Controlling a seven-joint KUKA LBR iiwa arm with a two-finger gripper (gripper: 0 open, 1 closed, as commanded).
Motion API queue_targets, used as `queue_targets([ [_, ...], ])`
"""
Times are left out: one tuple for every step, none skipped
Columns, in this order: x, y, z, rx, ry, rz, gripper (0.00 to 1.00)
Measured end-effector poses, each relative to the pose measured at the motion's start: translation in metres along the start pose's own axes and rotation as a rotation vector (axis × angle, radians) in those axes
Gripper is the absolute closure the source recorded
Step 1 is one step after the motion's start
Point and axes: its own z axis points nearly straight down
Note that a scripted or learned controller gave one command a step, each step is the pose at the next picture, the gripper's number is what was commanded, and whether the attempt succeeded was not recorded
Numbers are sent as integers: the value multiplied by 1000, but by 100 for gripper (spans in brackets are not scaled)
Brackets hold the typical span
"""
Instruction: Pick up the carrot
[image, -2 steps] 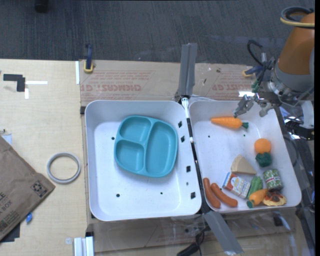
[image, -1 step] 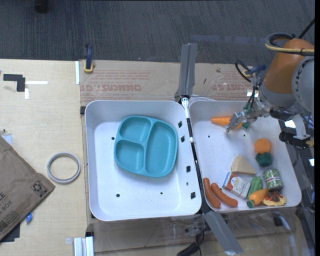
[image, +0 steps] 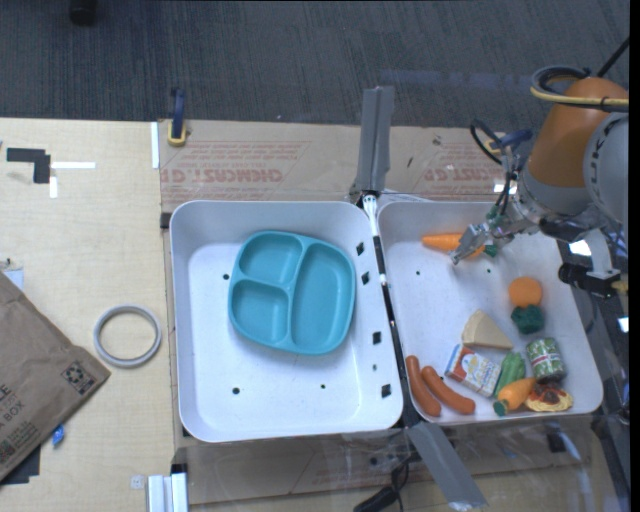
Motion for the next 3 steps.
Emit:
queue_targets([
  [0, -2, -8, 7, 2, 1, 100],
  [-1, -1, -9, 4, 1, 1, 0],
  [44, 14, -24, 2, 2, -29, 0],
])
